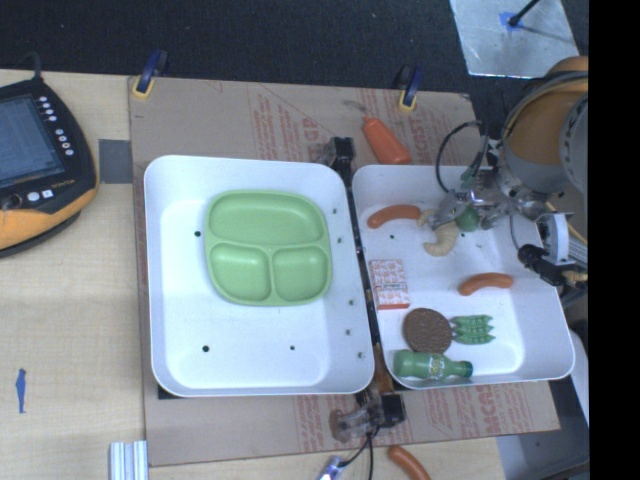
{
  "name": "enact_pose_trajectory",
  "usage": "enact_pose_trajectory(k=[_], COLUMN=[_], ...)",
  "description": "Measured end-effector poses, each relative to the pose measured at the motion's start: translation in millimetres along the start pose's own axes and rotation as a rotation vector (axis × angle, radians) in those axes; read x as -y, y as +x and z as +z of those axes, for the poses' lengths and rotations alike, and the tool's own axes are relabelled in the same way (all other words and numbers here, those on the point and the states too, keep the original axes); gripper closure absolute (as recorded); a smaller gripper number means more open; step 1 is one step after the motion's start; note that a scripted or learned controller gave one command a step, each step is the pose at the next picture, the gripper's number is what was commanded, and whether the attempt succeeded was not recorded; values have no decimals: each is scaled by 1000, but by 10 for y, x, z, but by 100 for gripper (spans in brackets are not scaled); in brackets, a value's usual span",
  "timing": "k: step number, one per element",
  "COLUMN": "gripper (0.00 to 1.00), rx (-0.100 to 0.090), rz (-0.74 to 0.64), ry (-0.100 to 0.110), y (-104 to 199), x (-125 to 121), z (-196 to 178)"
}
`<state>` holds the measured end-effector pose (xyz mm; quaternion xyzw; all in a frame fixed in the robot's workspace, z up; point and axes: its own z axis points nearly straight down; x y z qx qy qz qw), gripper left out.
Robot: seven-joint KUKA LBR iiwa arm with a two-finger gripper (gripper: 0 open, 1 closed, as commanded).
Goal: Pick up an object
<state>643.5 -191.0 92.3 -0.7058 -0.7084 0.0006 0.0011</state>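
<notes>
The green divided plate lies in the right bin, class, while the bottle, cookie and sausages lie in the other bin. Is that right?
Not quite. The camera view shows the green plate in the left bin. The bottle, cookie and sausages lie in the other bin, the right one.

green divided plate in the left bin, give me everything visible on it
The green divided plate is pale, matte and plastic-looking, a rounded rectangle with three compartments: one wide one along the far side and two smaller ones along the near side. It lies flat and face up on the floor of the left bin, toward the far half, its right edge near the bin's right wall. Nothing lies in it or touches it.
</notes>
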Motion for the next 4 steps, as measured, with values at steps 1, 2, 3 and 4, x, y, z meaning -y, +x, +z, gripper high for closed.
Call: enact_pose_trajectory(k=[1, 2, 3, 4], gripper=[0, 100, 100, 100], rx=[0, 4, 0, 1], rz=[0, -6, -2, -3], ry=[0, -10, 2, 2], y=[-206, -211, 424, 1373], x=[-128, -167, -131, 232], z=[0, -166, -393, -1000])
